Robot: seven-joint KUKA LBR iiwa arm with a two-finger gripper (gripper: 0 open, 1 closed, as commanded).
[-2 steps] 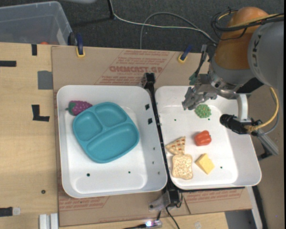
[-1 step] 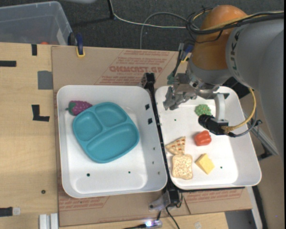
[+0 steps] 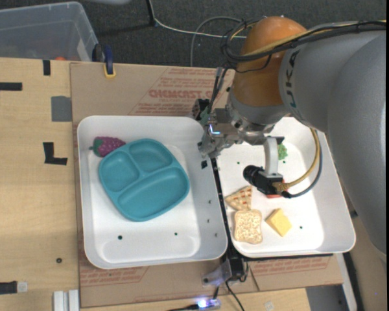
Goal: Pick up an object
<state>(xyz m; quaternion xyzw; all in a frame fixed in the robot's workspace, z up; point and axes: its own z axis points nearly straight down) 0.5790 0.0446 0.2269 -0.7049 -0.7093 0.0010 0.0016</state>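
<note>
My gripper [image 3: 206, 149] hangs over the wall between the two bins, at its far half, under the orange-banded wrist. In the right bin [image 3: 324, 238] lie a pizza slice [image 3: 240, 198], a round-cornered slice of toast [image 3: 248, 226] and a yellow cheese block [image 3: 279, 223], all nearer the front than the gripper. A green item [image 3: 282, 152] peeks out behind the arm, mostly hidden. The left bin [image 3: 142, 248] holds a blue divided plate [image 3: 143, 178] and a purple grape bunch [image 3: 107, 146] at its far left corner. I see nothing between the gripper's tips.
The bins rest on a cardboard sheet [image 3: 155, 89] on the wooden bench. A clear plastic box [image 3: 39, 31] stands at the back left. The large grey arm covers the right bin's far right side.
</note>
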